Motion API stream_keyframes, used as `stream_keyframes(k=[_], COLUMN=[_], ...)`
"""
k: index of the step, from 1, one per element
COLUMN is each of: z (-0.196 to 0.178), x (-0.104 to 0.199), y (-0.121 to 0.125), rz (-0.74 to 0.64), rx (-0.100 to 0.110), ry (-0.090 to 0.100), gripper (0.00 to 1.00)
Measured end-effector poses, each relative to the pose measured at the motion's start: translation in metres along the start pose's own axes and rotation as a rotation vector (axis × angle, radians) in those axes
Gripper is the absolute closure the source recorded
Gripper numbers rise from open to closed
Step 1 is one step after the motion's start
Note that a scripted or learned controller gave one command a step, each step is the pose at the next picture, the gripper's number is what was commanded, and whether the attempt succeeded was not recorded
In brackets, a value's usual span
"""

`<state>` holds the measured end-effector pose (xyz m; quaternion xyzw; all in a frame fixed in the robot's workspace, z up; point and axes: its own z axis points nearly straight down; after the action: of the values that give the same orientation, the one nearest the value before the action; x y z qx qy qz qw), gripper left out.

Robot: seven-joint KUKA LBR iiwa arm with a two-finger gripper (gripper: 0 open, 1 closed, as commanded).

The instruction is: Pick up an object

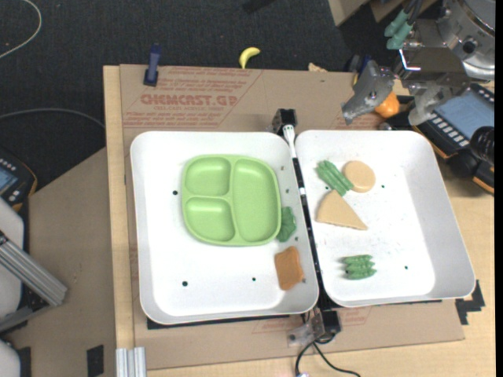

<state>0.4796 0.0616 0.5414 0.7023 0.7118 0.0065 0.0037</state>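
Observation:
My gripper (391, 100) hangs above the far edge of the right bin (440, 210), raised off the bench. A small orange object (387, 105) sits between its two grey fingers (361, 97), and the gripper is shut on it. Below it in the right bin lie a green bean bunch (334, 176), a round tan disc (361, 175), a tan wedge (339, 211) and a green pea pod (359, 267).
The left bin (157, 234) holds a green divided plate (232, 199), a small green piece (287, 225) beside it and a brown slab (288, 268). A yellow toy banana (249, 55) and a blue clip (152, 67) lie beyond the bins.

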Motion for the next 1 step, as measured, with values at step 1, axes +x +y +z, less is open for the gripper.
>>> stream_keyframes(k=[1], z=[0.0077], x=[0.111], y=[0.0175], rz=[0.001], rx=[0.011], ry=[-0.001], gripper=[0.0])
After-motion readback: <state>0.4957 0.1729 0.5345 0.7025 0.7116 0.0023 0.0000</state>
